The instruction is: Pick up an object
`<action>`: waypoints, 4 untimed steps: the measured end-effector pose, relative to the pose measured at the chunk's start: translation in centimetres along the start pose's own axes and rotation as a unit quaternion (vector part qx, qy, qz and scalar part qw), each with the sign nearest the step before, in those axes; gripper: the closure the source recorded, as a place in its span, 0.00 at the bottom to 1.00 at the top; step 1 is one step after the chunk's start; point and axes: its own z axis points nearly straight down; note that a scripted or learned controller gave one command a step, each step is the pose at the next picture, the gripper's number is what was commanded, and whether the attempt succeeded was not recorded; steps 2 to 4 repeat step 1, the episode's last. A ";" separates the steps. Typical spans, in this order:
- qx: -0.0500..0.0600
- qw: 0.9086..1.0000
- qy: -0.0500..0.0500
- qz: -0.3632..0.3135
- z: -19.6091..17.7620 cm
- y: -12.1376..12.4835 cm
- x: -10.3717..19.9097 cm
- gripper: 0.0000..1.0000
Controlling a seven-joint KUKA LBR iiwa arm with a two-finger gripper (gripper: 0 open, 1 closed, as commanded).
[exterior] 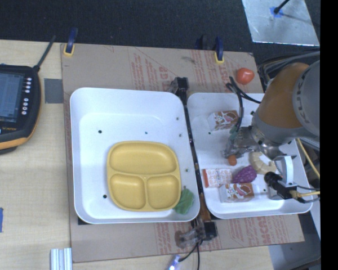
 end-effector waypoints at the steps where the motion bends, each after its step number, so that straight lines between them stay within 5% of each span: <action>1: -0.001 1.000 0.001 0.002 -9.1 2.5 5.8 1.00; 4: -0.001 1.000 0.001 0.002 -9.1 2.5 5.8 1.00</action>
